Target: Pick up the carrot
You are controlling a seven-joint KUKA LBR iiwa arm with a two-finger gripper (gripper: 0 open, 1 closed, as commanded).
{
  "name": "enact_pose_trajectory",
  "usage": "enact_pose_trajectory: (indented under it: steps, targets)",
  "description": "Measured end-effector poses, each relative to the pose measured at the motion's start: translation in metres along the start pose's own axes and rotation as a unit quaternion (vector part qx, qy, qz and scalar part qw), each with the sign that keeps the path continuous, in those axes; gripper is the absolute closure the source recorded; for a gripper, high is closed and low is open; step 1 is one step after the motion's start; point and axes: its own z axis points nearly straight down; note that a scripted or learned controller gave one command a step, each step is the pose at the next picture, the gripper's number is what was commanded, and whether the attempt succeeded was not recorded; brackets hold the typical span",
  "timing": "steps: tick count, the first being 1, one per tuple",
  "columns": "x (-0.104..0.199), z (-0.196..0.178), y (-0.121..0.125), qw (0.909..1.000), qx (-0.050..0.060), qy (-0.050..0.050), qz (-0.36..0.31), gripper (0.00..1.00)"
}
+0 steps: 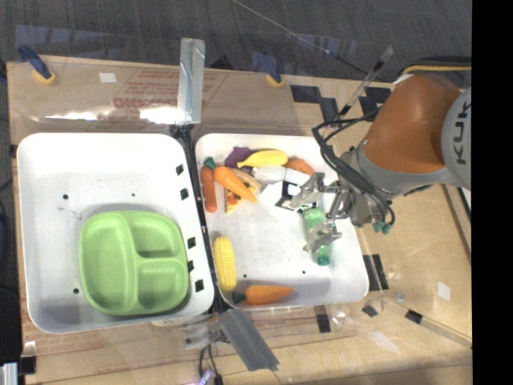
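I see the carrot (pixel 268 294) just right of the corn (pixel 225 264) | gripper (pixel 319 215) up-right of corn, can't tell its state | carrot looks light, stiff, smooth; I'd pinch its thick middle.

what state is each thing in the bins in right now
green plate: flat in the left bin, right way up
corn cob: lying by the left wall of the right bin
carrot: lying at the right bin's near edge, not held
second carrot: lying along the right bin's left wall
banana: lying in the pile at the far end
green object: lying under the gripper; grasp unclear
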Motion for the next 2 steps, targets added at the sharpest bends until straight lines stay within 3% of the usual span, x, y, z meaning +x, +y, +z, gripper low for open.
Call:
enact_pose_trajectory:
  steps: [1, 2]
  targets:
    - [0.015, 0.06, 0.026, 0.997, -0.001, 0.001, -0.078, 0.0]
    - [-0.038, 0.084, 0.045, 0.9989, 0.0, -0.001, 0.046, 0.0]
